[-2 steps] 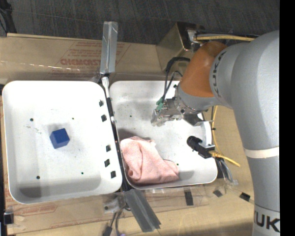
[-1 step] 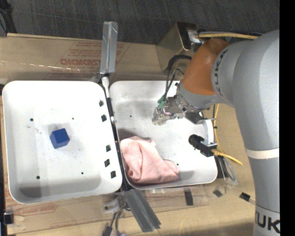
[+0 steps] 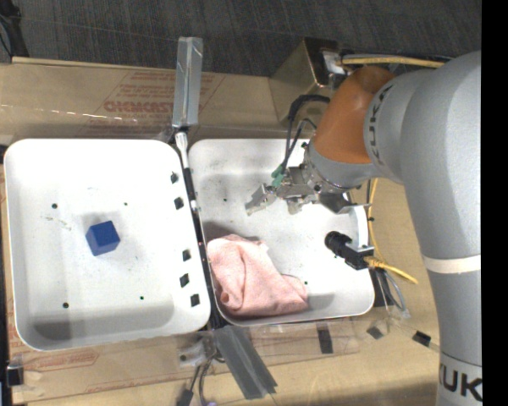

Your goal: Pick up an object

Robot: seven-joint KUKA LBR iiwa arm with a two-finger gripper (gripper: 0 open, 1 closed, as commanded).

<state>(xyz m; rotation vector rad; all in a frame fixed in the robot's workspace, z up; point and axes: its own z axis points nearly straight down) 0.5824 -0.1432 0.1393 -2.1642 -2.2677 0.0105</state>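
1. Reference item: the pink cloth (image 3: pixel 252 277). It lies crumpled in the right-hand bin (image 3: pixel 237 163), against the bin's near wall and its left wall.

2. Gripper (image 3: pixel 256 200): located over the same bin, beyond the cloth toward the far wall and apart from the cloth. Nothing is seen held in it. Bare white bin floor shows between the gripper and the cloth's upper edge. Whether the gripper is apart or together cannot be told from this view.

3. Arm (image 3: pixel 423 142): enters from the view's right of the cloth, crossing the right rim of the bin. The orange band (image 3: pixel 351 117) sits above the wrist, farther from the cloth than the gripper is.

4. Blue cube (image 3: pixel 102 237): lies to the view's left of the cloth, well apart from it, in the left-hand bin (image 3: pixel 85 172). The wall where the two bins meet stands between cube and cloth. The cube rests alone on that bin's floor, clear of all walls.

5. Both objects rest on the bin floors; neither is lifted.
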